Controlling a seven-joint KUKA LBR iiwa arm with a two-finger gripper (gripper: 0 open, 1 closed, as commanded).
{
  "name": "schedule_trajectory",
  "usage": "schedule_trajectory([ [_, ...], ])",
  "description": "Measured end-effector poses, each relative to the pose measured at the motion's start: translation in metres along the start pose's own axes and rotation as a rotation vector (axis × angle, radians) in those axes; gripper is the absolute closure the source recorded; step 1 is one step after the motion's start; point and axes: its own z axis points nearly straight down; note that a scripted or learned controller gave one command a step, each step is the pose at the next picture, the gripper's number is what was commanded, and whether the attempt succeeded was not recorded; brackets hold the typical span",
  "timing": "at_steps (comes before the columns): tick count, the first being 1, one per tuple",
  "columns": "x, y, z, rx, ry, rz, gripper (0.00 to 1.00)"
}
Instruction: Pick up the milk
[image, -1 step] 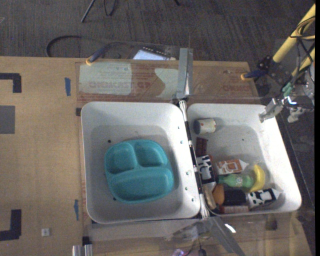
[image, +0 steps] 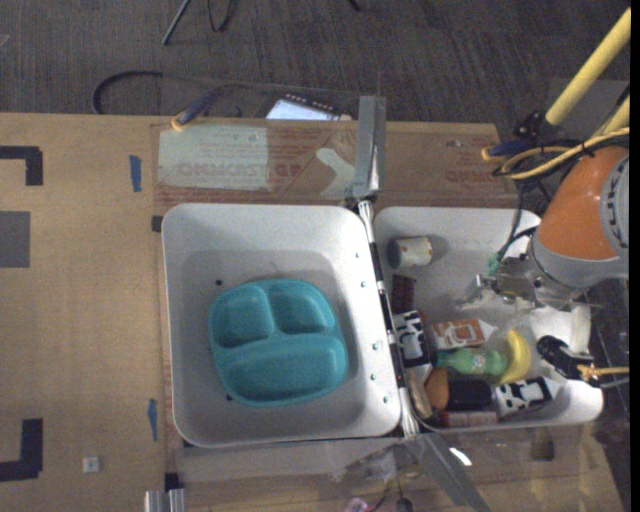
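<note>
A black-and-white patterned carton (image: 410, 337), which looks like the milk, lies against the left wall of the right bin (image: 455, 222). A second box with the same black-and-white pattern (image: 525, 396) lies at that bin's front right. My gripper (image: 497, 282) hangs over the middle of the right bin, below the grey wrist and the orange band (image: 590, 205). It is to the right of and a little behind the left carton, and apart from it. Nothing shows in its hold.
The right bin also holds a beige cylinder (image: 410, 250), an orange-and-white carton (image: 466, 331), a green bottle (image: 470, 361), a banana (image: 517, 355), an orange fruit (image: 437, 385) and a dark box (image: 470, 396). A teal divided plate (image: 277, 341) lies in the left bin (image: 190, 300).
</note>
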Motion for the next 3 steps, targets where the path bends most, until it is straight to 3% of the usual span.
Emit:
schedule_trajectory([
  [1, -0.006, 0.019, 0.000, -0.001, -0.001, -0.065, 0.00],
  [2, 0.030, -0.021, 0.000, 0.001, 0.002, 0.045, 0.00],
  [3, 0.030, -0.020, -0.011, -0.003, 0.002, 0.047, 1.00],
])
